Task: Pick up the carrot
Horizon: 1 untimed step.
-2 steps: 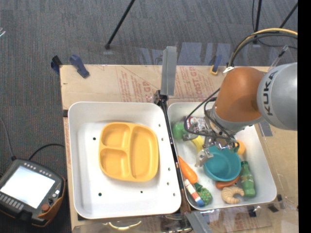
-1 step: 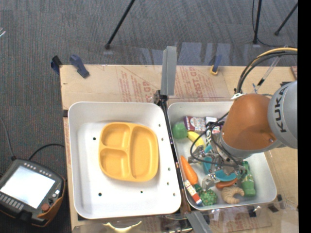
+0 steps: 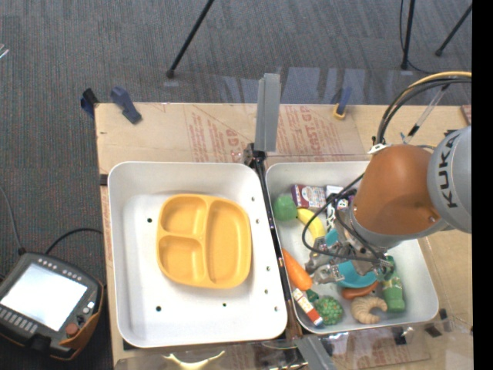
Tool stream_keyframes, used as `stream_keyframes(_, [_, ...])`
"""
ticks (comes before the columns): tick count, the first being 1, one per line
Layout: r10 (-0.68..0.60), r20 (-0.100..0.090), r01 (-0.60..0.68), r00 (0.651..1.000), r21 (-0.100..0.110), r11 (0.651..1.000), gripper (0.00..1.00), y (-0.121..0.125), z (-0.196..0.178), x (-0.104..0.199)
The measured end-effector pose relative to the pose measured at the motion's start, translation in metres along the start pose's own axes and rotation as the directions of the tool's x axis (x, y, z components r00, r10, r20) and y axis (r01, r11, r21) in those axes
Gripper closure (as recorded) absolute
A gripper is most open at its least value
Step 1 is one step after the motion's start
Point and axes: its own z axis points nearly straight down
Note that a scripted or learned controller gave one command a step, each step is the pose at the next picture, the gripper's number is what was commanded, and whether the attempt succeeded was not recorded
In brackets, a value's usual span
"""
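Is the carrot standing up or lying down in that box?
Lying down: the carrot rests slantwise on the floor of the right bin, near its left wall.

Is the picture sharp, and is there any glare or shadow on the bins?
Camera view: mostly sharp; the left bin is evenly lit, with soft shadow along its inner walls; the arm's bulk shades the right bin; the carrot is clear.

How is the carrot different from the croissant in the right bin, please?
The carrot is orange and straight; the croissant is tan and curved. The carrot lies by the bin's left wall, slanted; the croissant lies nearer the front wall. Both are small toy foods in the same bin.
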Motion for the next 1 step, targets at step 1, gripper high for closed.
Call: stream_keyframes(1, [-0.278, 0.003, 0.278, 0.960, 0.003, 0.960, 1.00, 0.0414, -0.0917, 0.0021])
